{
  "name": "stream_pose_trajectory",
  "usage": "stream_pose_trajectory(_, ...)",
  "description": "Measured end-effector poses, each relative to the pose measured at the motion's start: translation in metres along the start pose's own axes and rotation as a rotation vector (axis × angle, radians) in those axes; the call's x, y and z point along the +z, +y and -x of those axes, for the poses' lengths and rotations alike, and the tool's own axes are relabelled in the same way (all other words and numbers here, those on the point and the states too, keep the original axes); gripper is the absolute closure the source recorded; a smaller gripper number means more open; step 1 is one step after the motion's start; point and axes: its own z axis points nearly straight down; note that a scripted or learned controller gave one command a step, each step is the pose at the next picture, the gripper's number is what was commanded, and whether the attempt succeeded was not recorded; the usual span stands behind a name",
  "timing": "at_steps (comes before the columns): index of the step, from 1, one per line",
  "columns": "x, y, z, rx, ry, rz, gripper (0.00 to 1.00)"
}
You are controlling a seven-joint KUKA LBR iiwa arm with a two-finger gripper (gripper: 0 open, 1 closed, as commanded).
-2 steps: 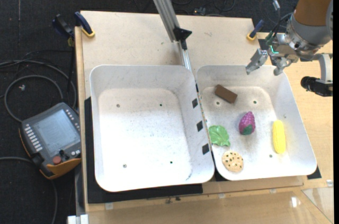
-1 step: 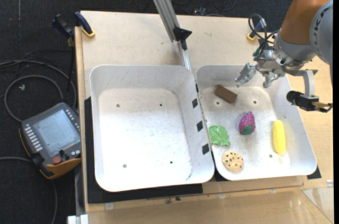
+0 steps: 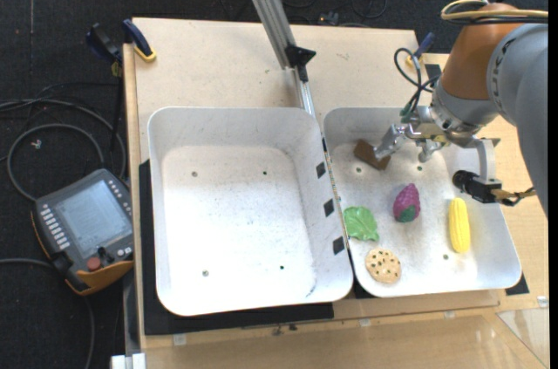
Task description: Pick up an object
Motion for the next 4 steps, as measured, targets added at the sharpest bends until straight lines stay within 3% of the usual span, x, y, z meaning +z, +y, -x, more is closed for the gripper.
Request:
stream_pose_trajectory(1, 0.011, 0.002, 0.000, 0.000, -0.001, 0.008, 0.00)
stream_pose_trajectory(2, -0.001, 0.003, -0.001, -0.001, -0.002, 0.013, 1.00)
stream_pose_trajectory(4, -0.130, 0.012, -0.001, -0.003, -0.003, 0.014, 1.00)
